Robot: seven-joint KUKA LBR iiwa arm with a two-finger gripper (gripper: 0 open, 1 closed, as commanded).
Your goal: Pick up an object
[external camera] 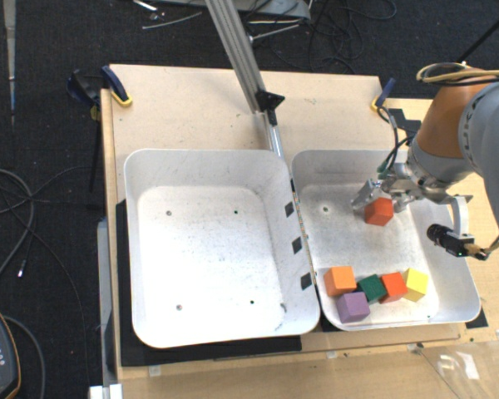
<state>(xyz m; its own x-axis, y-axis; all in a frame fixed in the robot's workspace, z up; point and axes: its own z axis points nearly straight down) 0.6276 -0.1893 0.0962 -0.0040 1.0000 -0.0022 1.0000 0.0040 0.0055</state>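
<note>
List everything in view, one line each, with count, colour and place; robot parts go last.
left bin: one, white, on the bench.
right bin: one, white, beside the left bin.
red block: one, upper part of the right bin, directly under the gripper.
orange blocks: two, near the front of the right bin, the second at.
green block: one, between the orange blocks.
purple block: one, front of the right bin.
yellow block: one, right end of the cluster.
bench: one, tan.
clamps: two, at the bench's back corners.
arm: one, grey with an orange band.
gripper: one, over the right bin.

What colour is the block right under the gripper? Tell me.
Red-orange. The block sits just below the gripper in the right bin, seen in the camera view.
</note>
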